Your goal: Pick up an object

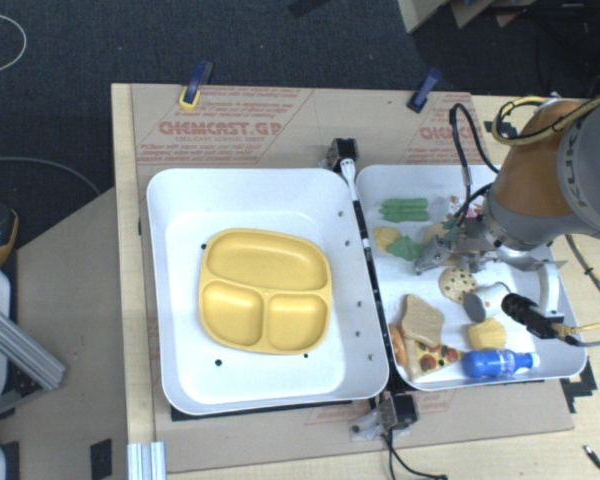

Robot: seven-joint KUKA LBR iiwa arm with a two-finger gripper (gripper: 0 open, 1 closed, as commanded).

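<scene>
My gripper [450, 250] hangs low over the middle of the right bin [420, 180], the arm reaching in from the right. Just left of it lie a green leafy piece [405, 248] and a small yellow piece [385, 237]. A speckled cookie [458, 284] sits directly below it. Green beans [405, 209] lie further back. Nothing shows clearly between the gripper's tips.
The right bin's front holds a bread slice [421, 318], a pizza slice [430, 358], a yellow block [487, 334], a grey piece [475, 306] and a blue bottle [498, 364]. The left bin [170, 268] holds a yellow divided plate [265, 290].
</scene>
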